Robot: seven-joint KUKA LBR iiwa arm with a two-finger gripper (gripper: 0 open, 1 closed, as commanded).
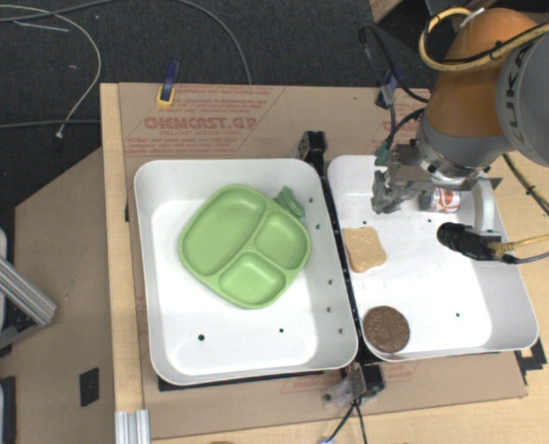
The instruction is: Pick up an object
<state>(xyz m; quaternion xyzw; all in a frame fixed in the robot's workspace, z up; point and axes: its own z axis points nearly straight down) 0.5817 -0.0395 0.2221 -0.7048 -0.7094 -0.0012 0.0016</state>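
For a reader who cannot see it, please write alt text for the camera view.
A grey and orange robot arm reaches over the right bin, which holds a tan slice of bread and a brown round cookie. The left bin holds a green divided plate.

Two white bins, left bin (154,248) at nine o'clock, right bin (496,313) at three o'clock, one green divided plate (242,245) in the left bin, one tan toast slice (363,248), one brown round patty (386,328) at five o'clock, one red-and-white can (446,198) partly hidden at two o'clock
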